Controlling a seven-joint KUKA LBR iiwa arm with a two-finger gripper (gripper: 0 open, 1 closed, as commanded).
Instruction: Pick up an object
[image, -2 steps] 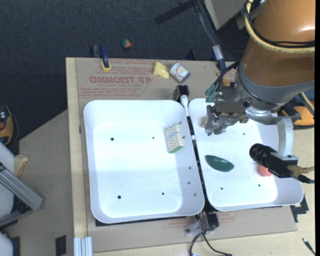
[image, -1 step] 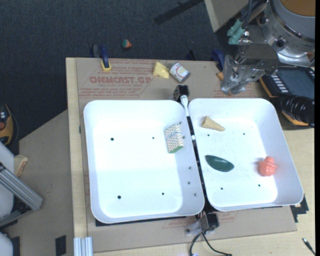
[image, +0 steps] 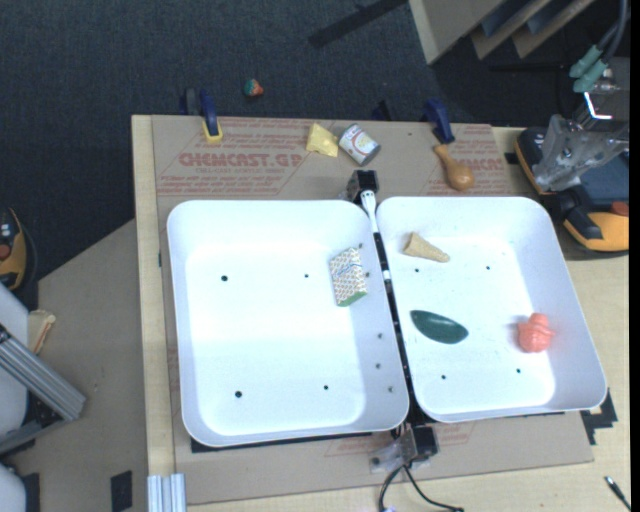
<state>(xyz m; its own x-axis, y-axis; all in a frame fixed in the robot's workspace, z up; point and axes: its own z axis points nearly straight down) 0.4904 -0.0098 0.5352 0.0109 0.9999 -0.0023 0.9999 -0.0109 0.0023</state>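
Gripper (image: 562, 158) is hovering beyond the right bin (image: 480, 292); whether it is released or clenched, I cannot tell. Pink lump (image: 535, 333) is lying well apart; centring squarely above it seems wisest.

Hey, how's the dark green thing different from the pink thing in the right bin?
The green piece is dark, flat and oval; the pink piece is pale, lumpy and rounder. The green piece lies near the bin's middle, the pink piece near its right wall. Both rest loose in the right bin.

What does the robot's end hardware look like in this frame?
At the view's upper right, the gripper is an angular assembly of silvery-grey metal. A teal-green fitting sits above it, with thin cables running off. No markings are legible at this size.
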